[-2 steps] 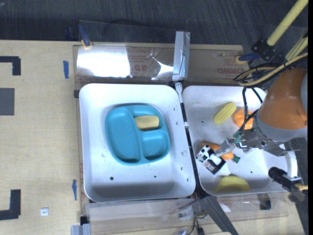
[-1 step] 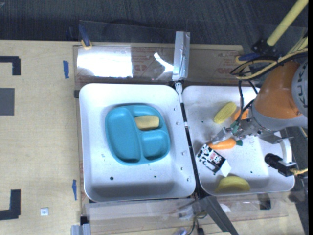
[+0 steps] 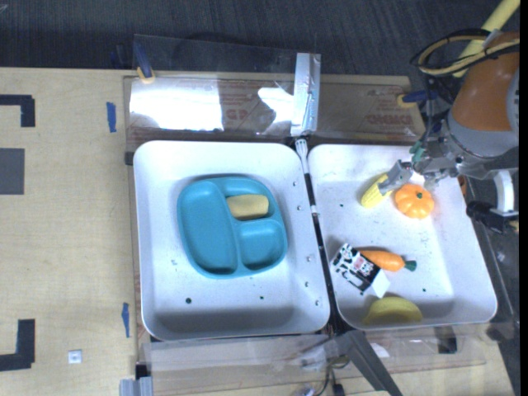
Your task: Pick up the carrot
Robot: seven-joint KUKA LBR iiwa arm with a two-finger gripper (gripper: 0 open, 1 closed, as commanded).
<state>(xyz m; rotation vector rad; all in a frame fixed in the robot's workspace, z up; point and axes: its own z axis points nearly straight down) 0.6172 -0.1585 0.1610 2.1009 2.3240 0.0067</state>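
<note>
We see the gripper [image 3: 410,170] hovering over the pumpkin [image 3: 414,202], jaws unclear; carrot [image 3: 385,260] lies apart.

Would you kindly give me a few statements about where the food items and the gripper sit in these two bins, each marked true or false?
1. The carrot lies in the right bin. True.
2. The gripper is closed around the carrot. False: it is at the far side of the right bin, near the corn cob and the small pumpkin, apart from the carrot.
3. The blue divided plate sits in the left bin. True.
4. The blue plate holds the pumpkin. False: it holds a pale yellow item.
5. A black-and-white packet lies beside the carrot. True.
</note>
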